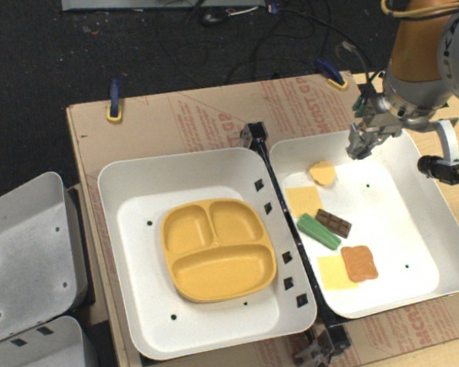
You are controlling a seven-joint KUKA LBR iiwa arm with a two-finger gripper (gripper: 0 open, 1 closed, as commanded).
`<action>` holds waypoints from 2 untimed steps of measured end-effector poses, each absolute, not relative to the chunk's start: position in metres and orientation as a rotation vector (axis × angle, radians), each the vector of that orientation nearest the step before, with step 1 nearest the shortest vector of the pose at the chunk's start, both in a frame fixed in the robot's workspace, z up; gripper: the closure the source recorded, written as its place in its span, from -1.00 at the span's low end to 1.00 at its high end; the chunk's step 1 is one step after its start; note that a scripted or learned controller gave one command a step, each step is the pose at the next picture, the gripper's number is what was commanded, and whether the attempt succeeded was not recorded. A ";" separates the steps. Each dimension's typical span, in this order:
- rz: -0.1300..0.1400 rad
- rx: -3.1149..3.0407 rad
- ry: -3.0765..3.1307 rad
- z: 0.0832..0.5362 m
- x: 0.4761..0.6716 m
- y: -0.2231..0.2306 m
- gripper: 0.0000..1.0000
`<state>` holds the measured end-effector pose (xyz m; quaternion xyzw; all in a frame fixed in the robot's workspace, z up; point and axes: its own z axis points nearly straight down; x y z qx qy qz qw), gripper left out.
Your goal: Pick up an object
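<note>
Just left of pincer [359, 149], orange piece [323, 174]

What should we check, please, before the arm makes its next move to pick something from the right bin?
1. Items within the right bin: ok. An orange wedge, green block, brown bar, orange-brown slab and two yellow squares lie there.
2. Claw positioned over the bin: ok, near its far edge, right of the wedge.
3. Claw carrying nothing: cannot tell.
4. Target isolated: not ok for the green block and brown bar, which touch; ok for the wedge.
5. Yellow divided tray in the left bin, away from the claw: ok.
</note>
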<state>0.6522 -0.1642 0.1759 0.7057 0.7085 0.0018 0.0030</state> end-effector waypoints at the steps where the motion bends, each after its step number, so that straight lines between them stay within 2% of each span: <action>1: 0.006 2.212 2.219 0.240 0.653 -0.169 1.00; 2: 0.006 2.213 2.219 0.292 0.654 -0.169 1.00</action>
